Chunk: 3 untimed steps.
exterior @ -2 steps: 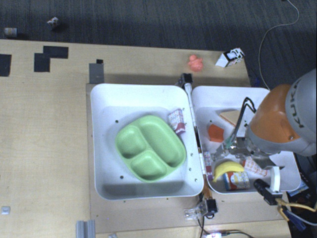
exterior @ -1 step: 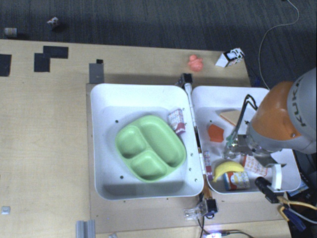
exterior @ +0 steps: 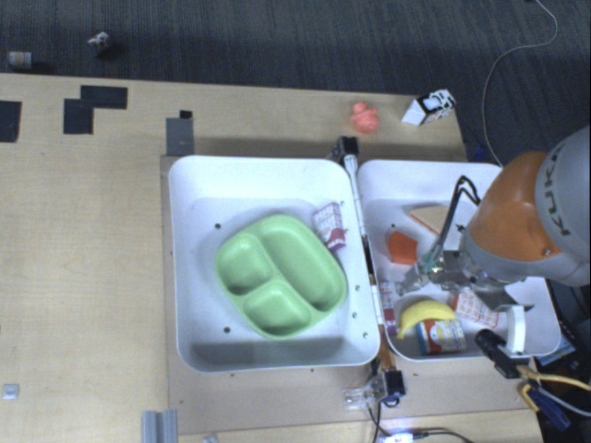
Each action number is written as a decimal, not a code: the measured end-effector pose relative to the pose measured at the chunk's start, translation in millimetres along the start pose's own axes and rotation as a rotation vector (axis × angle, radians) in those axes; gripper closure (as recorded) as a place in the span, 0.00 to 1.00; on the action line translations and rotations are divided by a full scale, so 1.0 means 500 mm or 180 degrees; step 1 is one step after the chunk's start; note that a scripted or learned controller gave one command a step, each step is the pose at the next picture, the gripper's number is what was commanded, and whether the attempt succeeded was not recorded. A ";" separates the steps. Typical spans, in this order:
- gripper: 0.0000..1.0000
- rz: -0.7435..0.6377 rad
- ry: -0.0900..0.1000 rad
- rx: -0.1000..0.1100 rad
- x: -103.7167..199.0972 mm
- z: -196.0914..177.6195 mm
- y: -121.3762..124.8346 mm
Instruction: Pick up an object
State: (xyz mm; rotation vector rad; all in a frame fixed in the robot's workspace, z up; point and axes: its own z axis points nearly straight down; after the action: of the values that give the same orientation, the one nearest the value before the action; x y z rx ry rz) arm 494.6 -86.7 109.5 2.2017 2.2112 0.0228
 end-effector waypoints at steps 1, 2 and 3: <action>1.00 -0.0007 0.0001 -0.0015 0.002 -0.021 0.004; 0.00 -0.0009 0.0002 -0.0014 0.002 -0.021 0.004; 1.00 -0.0019 0.0003 -0.0030 0.003 -0.042 0.009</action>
State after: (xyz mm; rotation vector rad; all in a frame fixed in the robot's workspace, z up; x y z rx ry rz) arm 498.4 -84.9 130.6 2.1909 2.2134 0.0342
